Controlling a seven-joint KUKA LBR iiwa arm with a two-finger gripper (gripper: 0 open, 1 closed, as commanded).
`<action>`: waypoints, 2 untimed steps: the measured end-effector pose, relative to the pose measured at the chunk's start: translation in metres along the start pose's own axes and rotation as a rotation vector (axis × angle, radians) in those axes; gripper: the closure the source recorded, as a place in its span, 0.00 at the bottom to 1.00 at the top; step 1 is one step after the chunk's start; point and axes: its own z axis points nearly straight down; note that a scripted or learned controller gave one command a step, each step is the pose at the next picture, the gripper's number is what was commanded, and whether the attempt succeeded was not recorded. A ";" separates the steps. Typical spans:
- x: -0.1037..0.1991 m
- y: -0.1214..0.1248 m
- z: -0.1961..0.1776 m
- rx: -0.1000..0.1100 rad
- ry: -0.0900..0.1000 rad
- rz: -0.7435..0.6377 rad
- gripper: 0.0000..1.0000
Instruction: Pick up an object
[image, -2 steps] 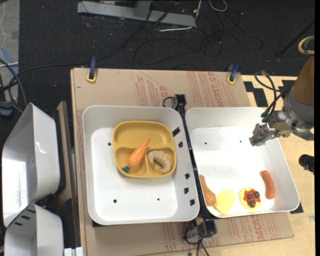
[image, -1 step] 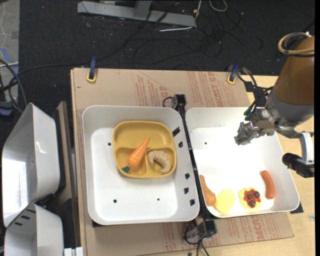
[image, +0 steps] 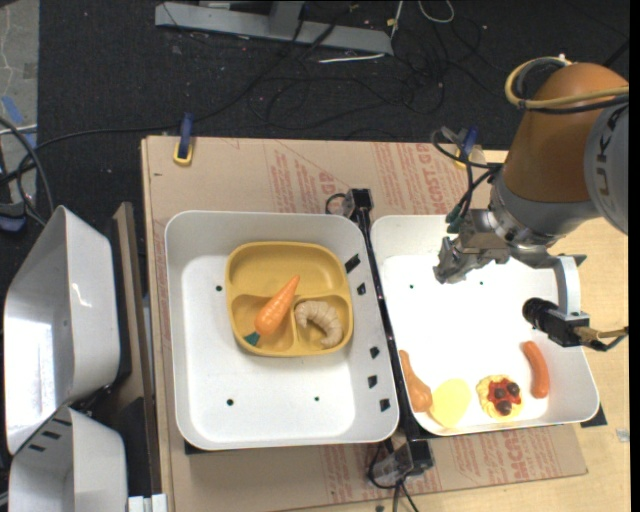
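Observation:
My gripper hangs over the back of the right bin, with nothing visible between its fingers. Along that bin's front lie an orange drumstick-like piece, a pale yellow disc, a small round pastry with red and dark topping and a red-orange sausage. In the left bin sits a yellow divided plate holding an orange carrot and a pale shrimp.
A central divider with black clips separates the two bins. The bench's cardboard surface shows behind them. White containers stand at the far left.

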 end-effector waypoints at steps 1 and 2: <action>0.050 0.002 -0.003 0.000 0.001 -0.001 1.00; 0.104 0.004 0.016 0.004 0.000 0.000 1.00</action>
